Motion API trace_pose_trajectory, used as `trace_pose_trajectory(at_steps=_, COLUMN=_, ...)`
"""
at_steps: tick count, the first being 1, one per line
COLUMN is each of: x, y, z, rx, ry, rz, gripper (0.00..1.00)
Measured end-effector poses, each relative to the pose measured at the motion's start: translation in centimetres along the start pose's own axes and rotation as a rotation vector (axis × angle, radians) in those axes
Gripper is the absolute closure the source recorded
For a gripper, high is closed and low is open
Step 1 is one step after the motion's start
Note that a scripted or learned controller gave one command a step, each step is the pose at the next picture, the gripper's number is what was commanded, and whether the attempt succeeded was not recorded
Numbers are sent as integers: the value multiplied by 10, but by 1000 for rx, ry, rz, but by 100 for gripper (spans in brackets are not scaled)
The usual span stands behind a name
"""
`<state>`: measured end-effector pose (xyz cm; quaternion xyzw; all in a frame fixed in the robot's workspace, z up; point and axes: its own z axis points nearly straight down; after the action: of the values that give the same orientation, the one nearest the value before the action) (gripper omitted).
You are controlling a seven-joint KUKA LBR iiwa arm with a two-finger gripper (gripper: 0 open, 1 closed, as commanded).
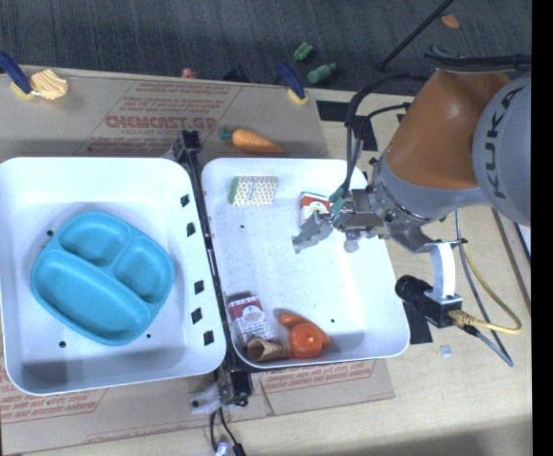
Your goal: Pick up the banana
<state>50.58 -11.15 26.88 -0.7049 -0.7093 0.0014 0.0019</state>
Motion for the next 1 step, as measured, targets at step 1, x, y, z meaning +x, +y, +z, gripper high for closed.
trace_pose_trajectory(at_steps=1, x=104, y=29, z=78, rx=1, ry=0, rz=-202, gripper=0)
